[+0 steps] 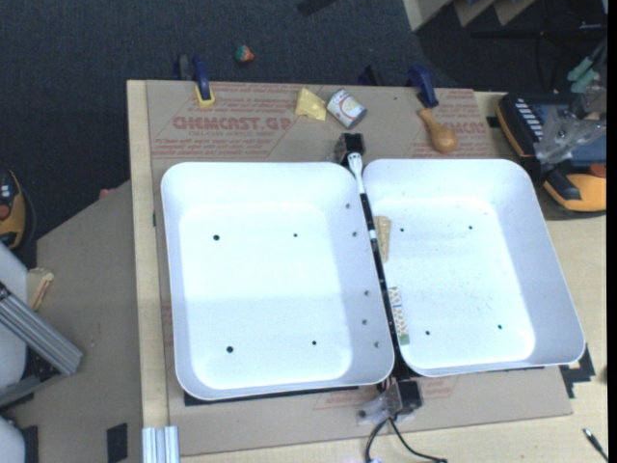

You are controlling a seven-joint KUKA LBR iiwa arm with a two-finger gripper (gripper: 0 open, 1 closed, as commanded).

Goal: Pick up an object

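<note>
Oddly, the likeliest things to pick, a yellow scrap point(309, 105), a small box point(346, 108) and a wooden handle point(437, 130), lie behind the two bins point(260, 186), so a programmed grab into either could close on nothing.

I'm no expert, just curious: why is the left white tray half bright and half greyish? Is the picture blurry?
Camera view: a soft shadow dims the upper part of the left bin, its lower floor is brightly lit; the right bin looks evenly lit; fine detail is slightly soft throughout.

Open room above both bins point(183, 258)
</note>
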